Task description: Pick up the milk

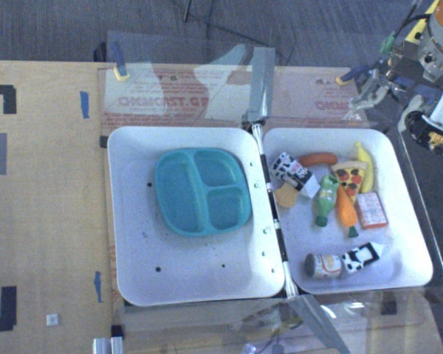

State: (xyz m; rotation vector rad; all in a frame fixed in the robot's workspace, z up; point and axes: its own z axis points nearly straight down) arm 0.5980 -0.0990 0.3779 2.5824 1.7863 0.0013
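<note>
Two cow-patterned black-and-white cartons lie in the right bin. One milk carton is on its side at the bin's upper left, near the divider. The other cow-patterned carton lies near the front edge, touching a small can. My gripper hangs beyond the bin's far right corner, over the cardboard, well apart from both cartons and with nothing visibly in it.
Around the cartons lie a sausage, banana, pizza slice, green bottle, carrot, pink box and cookie. A teal divided plate sits in the left bin.
</note>
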